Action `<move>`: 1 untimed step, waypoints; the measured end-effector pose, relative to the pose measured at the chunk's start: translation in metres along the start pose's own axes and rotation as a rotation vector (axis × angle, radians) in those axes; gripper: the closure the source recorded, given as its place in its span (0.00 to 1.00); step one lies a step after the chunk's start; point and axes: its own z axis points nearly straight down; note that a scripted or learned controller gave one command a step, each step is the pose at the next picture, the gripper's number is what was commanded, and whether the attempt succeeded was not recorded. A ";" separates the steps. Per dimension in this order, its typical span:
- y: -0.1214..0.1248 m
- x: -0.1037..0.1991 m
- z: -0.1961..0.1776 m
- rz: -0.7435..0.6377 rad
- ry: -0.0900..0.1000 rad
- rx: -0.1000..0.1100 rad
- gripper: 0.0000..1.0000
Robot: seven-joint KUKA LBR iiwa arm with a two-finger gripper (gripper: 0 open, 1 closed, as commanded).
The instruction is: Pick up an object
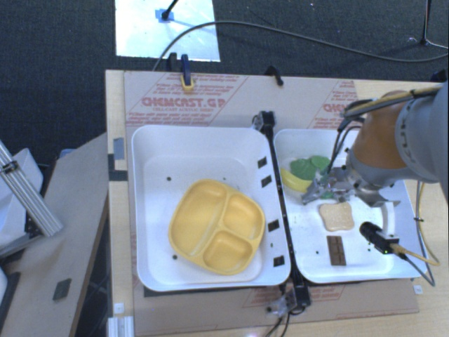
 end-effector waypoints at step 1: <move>0.001 0.000 -0.013 0.001 0.000 -0.001 1.00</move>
